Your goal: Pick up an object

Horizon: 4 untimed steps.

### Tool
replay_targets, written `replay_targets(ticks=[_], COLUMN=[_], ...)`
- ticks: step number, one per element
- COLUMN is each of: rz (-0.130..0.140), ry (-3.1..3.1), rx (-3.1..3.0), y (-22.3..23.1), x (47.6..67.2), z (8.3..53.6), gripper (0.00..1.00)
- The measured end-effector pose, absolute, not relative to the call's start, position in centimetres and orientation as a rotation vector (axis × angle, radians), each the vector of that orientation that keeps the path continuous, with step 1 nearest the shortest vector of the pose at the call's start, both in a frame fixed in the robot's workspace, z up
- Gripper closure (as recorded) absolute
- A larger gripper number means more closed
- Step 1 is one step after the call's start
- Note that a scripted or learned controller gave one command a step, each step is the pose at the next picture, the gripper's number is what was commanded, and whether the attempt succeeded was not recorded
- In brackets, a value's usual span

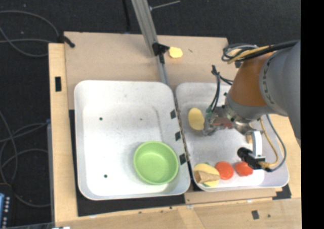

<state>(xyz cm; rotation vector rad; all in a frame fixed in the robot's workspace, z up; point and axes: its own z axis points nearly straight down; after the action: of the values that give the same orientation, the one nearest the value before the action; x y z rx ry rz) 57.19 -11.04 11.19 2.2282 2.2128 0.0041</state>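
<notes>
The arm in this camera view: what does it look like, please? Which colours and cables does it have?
The arm is a thick grey cylinder with an orange band above the wrist. Dark and yellowish cables loop over the band, and more run down to the gripper, a small dark metal part.

Two bins sit side by side on the bench [101, 61]. A bowl [156, 162] rests in the left bin [101, 106], near its front right corner. In the right bin [200, 91], an oval object [196, 118] lies just left of the gripper [211, 126]; three small objects [223, 171] line the front wall. Another small object [175, 52] lies on the bench behind the bins.
</notes>
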Motion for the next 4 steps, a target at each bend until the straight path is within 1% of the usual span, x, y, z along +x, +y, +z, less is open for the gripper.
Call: replay_targets(ticks=[1, 2, 3, 4], rz=[0.006, 0.008, 0.005, 0.003], ry=[2.215, 2.221, 2.229, 2.23], rx=[2.221, 2.213, 2.212, 2.214], y=[-11.5, -11.6, -6.9, -2.5], x=[56.5, 56.7, 57.5, 57.5], z=[16.1, 21.5, 22.2, 22.0], gripper=[1.0, 1.0, 1.0, 1.0])
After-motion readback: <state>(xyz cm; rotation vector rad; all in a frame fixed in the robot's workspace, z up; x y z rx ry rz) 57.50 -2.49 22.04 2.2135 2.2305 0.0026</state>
